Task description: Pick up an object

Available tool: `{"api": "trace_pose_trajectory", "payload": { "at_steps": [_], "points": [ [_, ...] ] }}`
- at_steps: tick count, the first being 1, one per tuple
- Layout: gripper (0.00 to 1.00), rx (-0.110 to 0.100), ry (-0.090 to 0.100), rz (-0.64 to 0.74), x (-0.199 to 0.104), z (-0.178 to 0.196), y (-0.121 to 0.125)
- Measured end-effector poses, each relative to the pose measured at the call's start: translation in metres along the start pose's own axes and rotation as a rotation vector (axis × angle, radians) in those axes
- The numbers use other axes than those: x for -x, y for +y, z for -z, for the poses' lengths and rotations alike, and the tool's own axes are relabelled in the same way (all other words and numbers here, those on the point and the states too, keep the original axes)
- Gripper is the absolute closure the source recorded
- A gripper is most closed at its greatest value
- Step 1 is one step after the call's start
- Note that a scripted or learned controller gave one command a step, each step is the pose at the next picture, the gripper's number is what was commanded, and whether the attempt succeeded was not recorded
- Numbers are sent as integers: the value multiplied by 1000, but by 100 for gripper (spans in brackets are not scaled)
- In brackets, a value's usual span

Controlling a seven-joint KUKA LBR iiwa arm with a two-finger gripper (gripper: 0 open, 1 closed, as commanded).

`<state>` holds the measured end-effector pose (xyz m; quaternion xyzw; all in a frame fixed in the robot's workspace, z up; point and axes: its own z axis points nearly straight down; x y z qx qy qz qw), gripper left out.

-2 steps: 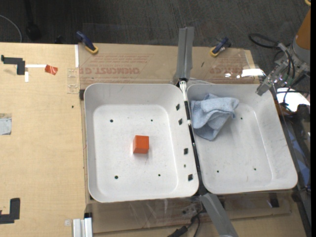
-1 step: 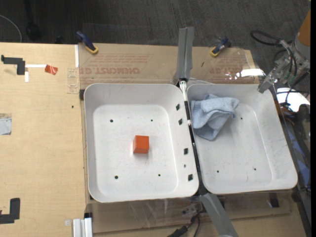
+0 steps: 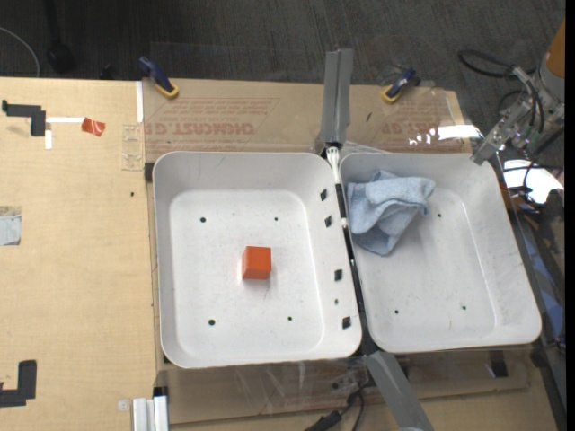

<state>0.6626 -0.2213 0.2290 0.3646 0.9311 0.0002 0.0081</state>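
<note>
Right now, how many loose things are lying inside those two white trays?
2. An orange block sits near the middle of the left bin. A crumpled light-blue cloth lies in the upper left of the right bin; something small could be hidden under its folds.

- Two shallow white bins sat side by side: the left bin (image 3: 175, 241) and the right bin (image 3: 503, 277).
- One orange block (image 3: 257, 263) lay in the left bin.
- One crumpled light blue cloth (image 3: 388, 209) lay in the right bin.
- Two clamps with blue handles and yellow tips gripped the cardboard's far edge: one at the left (image 3: 158, 77), one at the right (image 3: 399, 85).
- One robot gripper (image 3: 497, 138) showed at the right.
- One small red tag (image 3: 92, 127) lay on the wooden board.
</note>
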Motion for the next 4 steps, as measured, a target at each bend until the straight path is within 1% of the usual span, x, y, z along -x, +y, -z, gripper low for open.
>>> {"api": "trace_pose_trajectory", "payload": {
  "at_steps": [1,2,4],
  "points": [
    [100,3,-5,0,1,10,1],
    [100,-5,13,104,-17,-29,-7],
    [100,0,3,103,-14,-8,-5]
  ]
}}
